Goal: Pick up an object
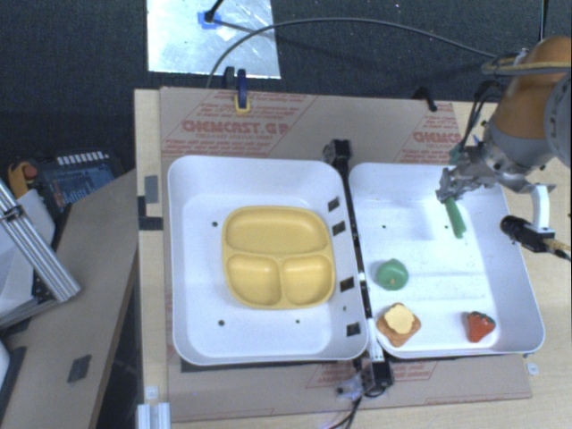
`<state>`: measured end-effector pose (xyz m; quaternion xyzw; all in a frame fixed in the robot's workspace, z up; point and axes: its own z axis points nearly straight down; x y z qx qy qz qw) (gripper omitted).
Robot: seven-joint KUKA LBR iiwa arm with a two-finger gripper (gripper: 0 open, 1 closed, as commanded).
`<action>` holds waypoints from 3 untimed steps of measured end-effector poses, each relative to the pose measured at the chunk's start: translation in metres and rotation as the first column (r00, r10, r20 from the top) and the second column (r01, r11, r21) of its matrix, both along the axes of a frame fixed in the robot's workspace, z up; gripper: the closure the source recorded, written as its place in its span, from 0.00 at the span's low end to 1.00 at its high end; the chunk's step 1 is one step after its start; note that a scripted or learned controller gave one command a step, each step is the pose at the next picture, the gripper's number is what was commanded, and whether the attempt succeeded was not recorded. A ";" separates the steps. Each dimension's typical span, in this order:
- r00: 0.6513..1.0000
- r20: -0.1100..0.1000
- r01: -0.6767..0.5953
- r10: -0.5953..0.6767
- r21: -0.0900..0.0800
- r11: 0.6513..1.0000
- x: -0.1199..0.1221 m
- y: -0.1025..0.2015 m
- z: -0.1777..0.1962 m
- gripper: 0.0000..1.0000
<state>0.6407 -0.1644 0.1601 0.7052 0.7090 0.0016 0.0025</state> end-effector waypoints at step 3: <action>1.000 -0.004 -0.004 0.004 0.002 1.000 0.007 0.064 0.089 1.00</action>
